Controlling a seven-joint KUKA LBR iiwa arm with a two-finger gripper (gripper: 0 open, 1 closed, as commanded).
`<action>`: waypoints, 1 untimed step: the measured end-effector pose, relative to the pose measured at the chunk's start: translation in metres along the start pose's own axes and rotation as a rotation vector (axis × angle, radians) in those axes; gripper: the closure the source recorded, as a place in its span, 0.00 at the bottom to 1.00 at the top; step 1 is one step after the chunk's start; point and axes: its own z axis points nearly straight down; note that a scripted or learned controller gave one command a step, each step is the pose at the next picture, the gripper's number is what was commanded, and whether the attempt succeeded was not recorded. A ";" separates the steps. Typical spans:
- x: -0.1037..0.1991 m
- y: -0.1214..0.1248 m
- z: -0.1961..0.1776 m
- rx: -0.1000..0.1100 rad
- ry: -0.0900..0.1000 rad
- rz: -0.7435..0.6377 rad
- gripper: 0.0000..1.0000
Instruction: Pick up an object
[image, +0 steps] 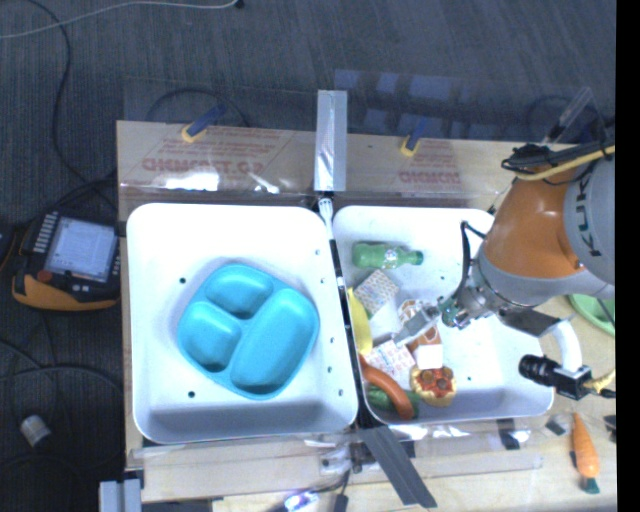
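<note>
**Gripper low in right bin, over clutter**

The gripper (440, 318) is seen lowered into the right bin (500, 395), beside a heap of small objects (405, 345); its state cannot be told. A green bottle (385, 257) is laid near the far wall. A blue divided tray (248, 328) is held in the left bin (160, 400).

On my screen the arm (585, 215) is a thick, rounded grey casing with a broad, glossy orange band (530, 235) wrapped above the wrist. Below the band I see a pale grey ring, then darker metal parts narrowing toward the hand (452, 315). A thin black cable loops along the orange section, and black and yellow leads run across the top of the casing.
</note>
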 end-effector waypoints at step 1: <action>-0.070 0.018 0.064 -0.020 -0.006 -0.027 0.00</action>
